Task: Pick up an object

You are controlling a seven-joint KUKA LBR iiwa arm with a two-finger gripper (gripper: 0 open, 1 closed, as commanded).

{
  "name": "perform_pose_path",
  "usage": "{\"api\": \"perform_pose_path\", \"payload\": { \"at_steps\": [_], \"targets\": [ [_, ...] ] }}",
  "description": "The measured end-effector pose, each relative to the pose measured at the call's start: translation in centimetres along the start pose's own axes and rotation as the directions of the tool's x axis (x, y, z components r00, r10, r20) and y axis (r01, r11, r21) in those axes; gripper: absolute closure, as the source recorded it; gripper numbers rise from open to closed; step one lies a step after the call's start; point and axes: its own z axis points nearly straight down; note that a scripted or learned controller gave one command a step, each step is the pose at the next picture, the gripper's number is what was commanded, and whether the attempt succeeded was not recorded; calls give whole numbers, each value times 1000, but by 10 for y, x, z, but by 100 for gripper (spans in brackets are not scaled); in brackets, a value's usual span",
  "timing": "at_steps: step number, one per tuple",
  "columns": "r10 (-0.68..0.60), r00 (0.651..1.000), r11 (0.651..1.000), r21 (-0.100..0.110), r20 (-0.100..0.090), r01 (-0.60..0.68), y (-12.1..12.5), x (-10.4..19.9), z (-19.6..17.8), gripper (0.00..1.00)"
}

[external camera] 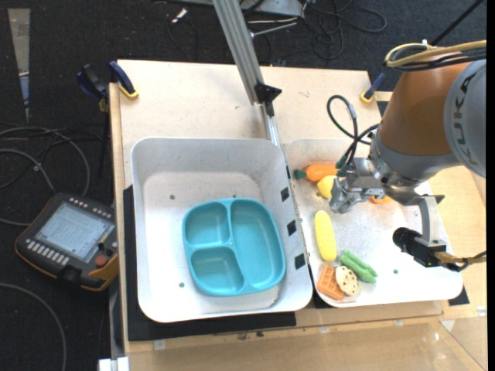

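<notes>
Over the right bin (433,284), the gripper (341,197) hangs low among the toy food, its metal end just beside a small yellow piece (327,185) and the carrot (319,171), both on its far-left side. Whether anything sits between its fingers I cannot tell; the wrist hides them. The corn (326,236) lies just below the gripper, apart from it, with the green pod (358,266) and waffle (331,282) further toward the near rim. The blue tray (232,246) rests in the left bin (155,207), well away.

Likely trouble: a descent here could land on the yellow piece's edge and push it into the carrot, closing on nothing. The divider wall is near enough to block a sideways correction.
</notes>
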Motion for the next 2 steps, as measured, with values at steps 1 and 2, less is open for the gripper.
{"api": "perform_pose_path", "payload": {
  "at_steps": [1, 2],
  "targets": [
    [-1, 1000, 1000, -3, 0, 1, -1, 49, -5, 100],
    [0, 1000, 1000, 1, 0, 0, 0, 102, 13, 100]
  ]
}}
